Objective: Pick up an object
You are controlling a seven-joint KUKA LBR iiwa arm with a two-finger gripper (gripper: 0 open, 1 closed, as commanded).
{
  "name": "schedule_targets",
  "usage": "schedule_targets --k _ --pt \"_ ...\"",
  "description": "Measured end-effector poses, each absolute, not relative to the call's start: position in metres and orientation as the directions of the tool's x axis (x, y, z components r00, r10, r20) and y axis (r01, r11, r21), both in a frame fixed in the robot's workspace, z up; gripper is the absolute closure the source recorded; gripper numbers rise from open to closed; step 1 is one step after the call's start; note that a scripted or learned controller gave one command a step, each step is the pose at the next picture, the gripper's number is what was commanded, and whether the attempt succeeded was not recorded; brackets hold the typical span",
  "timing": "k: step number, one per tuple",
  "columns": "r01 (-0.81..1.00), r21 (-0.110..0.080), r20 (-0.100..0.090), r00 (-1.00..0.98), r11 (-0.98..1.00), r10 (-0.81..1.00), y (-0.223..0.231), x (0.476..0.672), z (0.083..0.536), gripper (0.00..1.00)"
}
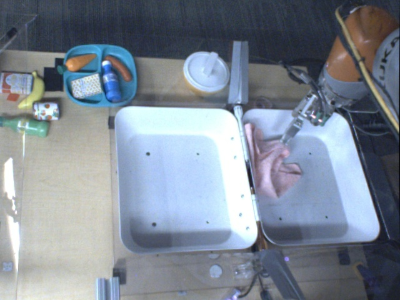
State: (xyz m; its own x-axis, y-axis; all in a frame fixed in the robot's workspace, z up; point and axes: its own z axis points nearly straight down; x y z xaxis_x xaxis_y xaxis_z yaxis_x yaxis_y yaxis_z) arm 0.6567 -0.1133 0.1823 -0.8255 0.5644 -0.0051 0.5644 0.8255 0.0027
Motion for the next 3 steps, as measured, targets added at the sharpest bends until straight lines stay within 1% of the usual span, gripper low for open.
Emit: schedule_targets --k 1,2,3 --pt "0.534 0.007 -0.014 -0.845 0.845 0.534 -0.092 0.64 0.099 0.0" --pt "0.534 0.01 -0.014 -0.845 0.845 0.534 -0.09 0.641 0.108 1.0" --pt "0.852 0.002 -0.002 -0.524 0.524 0.852 -0.074 0.646 0.183 1.0"
